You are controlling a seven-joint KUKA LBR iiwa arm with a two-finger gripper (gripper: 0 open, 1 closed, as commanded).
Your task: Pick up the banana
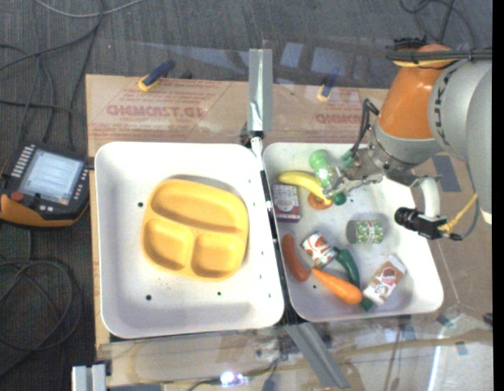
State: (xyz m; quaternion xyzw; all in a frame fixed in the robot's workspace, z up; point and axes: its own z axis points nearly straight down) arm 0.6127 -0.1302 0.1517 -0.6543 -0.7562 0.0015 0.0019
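Gripper (337, 187): low in right bin (427, 296), at banana's right end (finger state: cannot tell).
Banana (299, 181): right bin, upper left, beside red packet (286, 202).
Left bin (113, 300): yellow tray (198, 227).

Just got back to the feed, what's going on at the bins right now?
The arm's gripper is down in the right bin, right at the far end of the banana, which lies on the bin floor beside a green object. A yellow divided tray sits in the left bin.
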